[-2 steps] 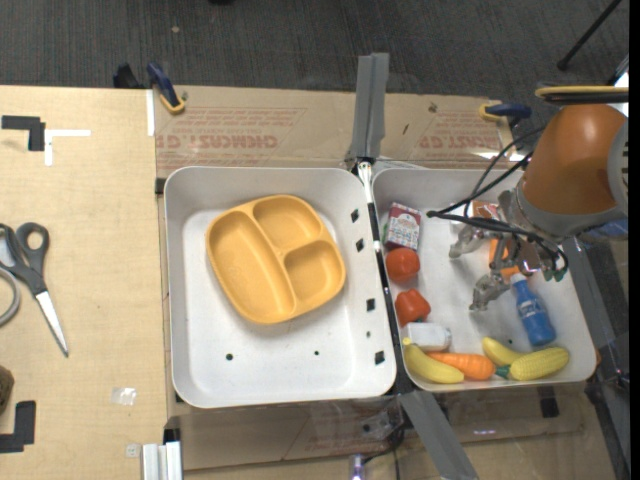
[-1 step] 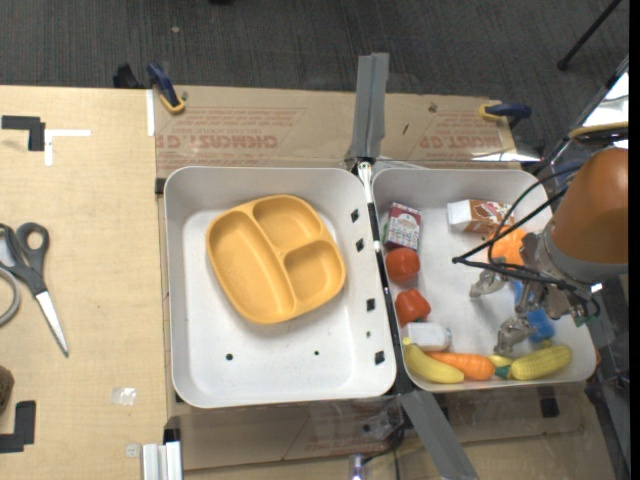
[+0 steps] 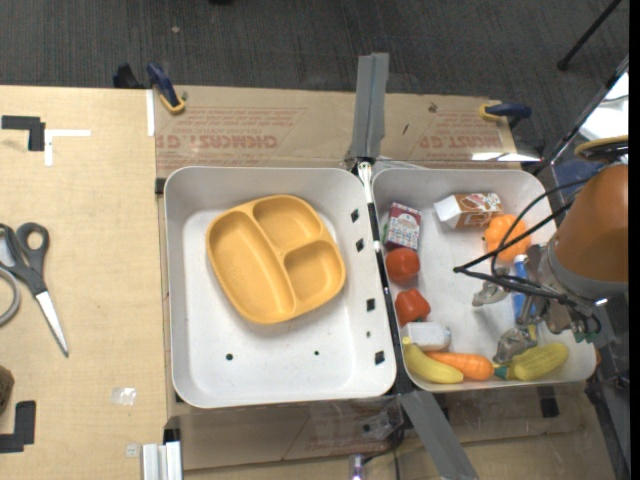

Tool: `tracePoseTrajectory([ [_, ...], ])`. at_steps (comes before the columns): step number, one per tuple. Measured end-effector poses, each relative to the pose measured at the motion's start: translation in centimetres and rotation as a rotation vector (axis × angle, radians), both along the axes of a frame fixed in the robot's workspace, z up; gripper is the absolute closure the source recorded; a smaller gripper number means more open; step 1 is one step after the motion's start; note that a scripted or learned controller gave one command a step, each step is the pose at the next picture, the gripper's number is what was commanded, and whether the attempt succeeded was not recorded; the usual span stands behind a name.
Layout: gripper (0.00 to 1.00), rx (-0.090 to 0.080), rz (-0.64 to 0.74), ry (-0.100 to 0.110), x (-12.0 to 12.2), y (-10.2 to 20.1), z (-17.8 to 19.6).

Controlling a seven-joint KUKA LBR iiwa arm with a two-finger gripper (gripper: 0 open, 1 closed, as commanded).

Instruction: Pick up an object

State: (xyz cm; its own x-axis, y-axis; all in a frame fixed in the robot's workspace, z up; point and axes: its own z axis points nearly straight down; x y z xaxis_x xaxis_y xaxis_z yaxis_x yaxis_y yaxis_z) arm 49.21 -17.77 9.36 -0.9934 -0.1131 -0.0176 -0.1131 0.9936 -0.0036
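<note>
Two shallow white plastic bins sit side by side on the bench. Nearest the camera, along the front wall of the right-hand bin (image 3: 470, 386), lie a yellow toy banana (image 3: 428, 365), an orange toy carrot (image 3: 466, 365) touching it, and a yellow-green toy corn cob (image 3: 538, 360) in the front right corner. Just behind the banana rests a small white block (image 3: 428, 335). The metal two-finger gripper (image 3: 503, 318) hangs over the middle of this bin, its fingers spread well apart, one tip near the bin's centre and the other just above the corn cob; nothing sits between them. The grey arm with its orange band (image 3: 602, 226) fills the bin's right side, black cables trailing across. Against the left wall stand two red toy tomatoes (image 3: 402, 263), one behind the other, then a small red-and-white carton (image 3: 404, 225). Farther back lie a brown-and-white toy milk carton (image 3: 468, 209) and an orange toy fruit (image 3: 503, 236) beside it. The left-hand bin (image 3: 190, 318) holds a yellow three-compartment plastic plate (image 3: 275, 258). Grey-handled scissors (image 3: 35, 273) lie on the wooden bench at far left.
</note>
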Motion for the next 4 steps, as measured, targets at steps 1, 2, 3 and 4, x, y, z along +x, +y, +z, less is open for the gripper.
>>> tracePoseTrajectory([
  [1, 0.0, 0.004, -0.117, 0.018, 5.6, 2.8, -0.4],
  [2, 0.0, 0.004, -0.124, 0.024, 13.6, 3.2, -0.5],
  [3, 0.0, 0.002, -0.07, 0.018, 13.0, 2.3, -0.3],
  [4, 0.0, 0.004, -0.217, 0.017, 9.5, 1.6, -0.3],
])
